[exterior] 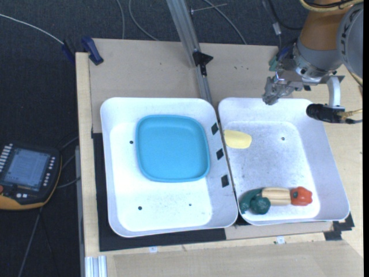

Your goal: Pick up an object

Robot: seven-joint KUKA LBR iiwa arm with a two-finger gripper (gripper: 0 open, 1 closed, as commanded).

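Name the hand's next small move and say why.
Probably drift toward the yellow piece: the hand hangs at the right bin's far rim, and that piece lies alone near the divider, while the others cluster at the near edge.

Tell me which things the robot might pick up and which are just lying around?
For the job:
gripper
yellow piece
green piece
tan block
red piece
right bin, which holds all four

Just lying about:
blue plate in the left bin
handheld controller beside the bench
cables on the floor
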